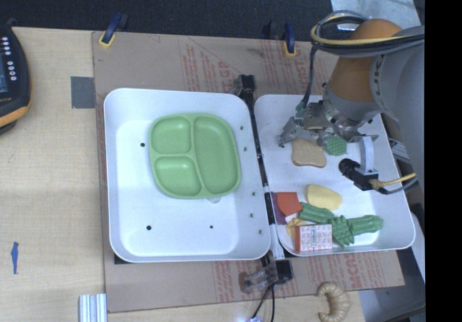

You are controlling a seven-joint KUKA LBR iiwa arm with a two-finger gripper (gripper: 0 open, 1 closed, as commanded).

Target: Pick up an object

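My gripper (310, 129) hangs low over the back of the right bin (278, 115). Just in front of it lies a tan slice of toast (309, 156). A small green knobbly piece (335, 145) sits close at the gripper's right side, and I cannot tell whether they touch. Nothing is visibly held. Toward the bin's front lie a yellow piece (324, 196), a red-orange block (287, 203), a long green toy (341, 224) and a small pink-and-white carton (314, 237).
The left bin (123, 190) holds a green divided plate (195, 156). A tan curled piece (334, 300) lies on the bench in front of the right bin. A control pendant (11, 75) rests at the far left. Blue clamps (288, 40) grip the board's back edge.
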